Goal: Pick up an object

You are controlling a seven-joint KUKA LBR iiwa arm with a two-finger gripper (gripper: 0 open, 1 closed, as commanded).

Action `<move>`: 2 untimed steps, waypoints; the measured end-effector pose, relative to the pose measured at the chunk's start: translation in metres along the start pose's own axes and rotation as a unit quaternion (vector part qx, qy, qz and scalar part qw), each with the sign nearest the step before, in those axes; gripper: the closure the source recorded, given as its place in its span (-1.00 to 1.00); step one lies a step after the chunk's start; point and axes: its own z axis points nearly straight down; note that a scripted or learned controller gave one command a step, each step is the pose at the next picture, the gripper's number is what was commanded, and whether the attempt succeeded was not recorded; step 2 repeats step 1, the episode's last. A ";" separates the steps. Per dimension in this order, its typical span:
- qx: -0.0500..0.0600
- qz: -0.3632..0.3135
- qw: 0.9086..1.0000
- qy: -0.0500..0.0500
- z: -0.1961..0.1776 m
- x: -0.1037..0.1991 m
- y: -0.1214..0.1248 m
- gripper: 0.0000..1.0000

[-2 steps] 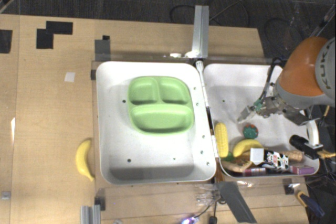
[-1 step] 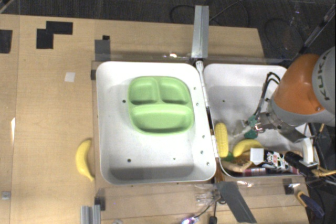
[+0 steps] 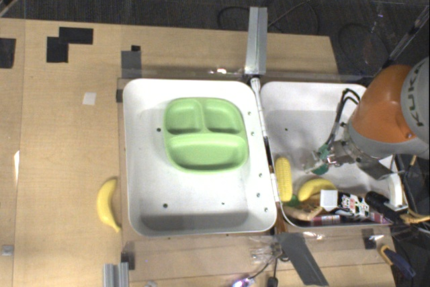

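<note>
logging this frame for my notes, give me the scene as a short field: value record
left bin: holds a green divided plate
right bin: corn cob, banana and small clutter along the near wall
outside bins: second banana on the bench, left of the left bin
arm: over the right bin
gripper: above the right bin's items, finger state unclear

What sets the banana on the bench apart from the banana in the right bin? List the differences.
The bench banana lies outside the bins on bare wood, alone; the bin banana lies inside the right bin among other items. The bench banana runs top to bottom of the view; the bin banana lies more across it. The bench banana looks larger. Both are yellow and curved.
</note>
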 end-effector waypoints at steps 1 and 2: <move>0.009 0.038 0.999 0.001 -0.082 0.028 0.088 1.00; 0.009 0.038 0.999 0.001 -0.082 0.028 0.088 1.00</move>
